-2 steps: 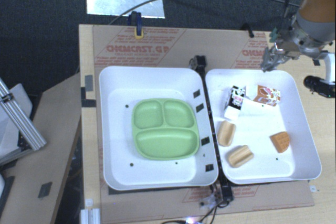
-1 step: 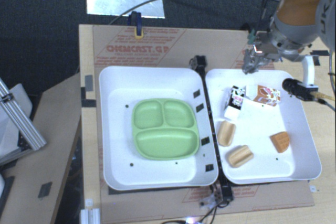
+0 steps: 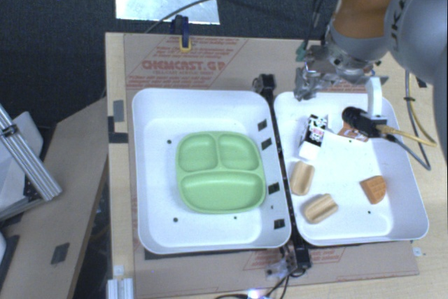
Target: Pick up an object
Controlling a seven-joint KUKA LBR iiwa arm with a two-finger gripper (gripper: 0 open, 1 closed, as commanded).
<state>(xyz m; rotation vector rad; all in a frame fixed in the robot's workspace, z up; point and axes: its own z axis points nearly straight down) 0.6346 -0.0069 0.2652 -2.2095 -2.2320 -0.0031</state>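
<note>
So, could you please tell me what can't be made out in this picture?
- Camera view: the print on the small box is too small and blurred to read.
- Camera view: the far rim of the right bin is partly hidden behind the arm and gripper.

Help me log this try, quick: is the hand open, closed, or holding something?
The hand: cannot be told, open or closed; it hangs over the far end of the right bin.

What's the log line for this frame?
gripper above right bin far rim | right bin: three tan pieces, black-white box | left bin: green plate
</note>
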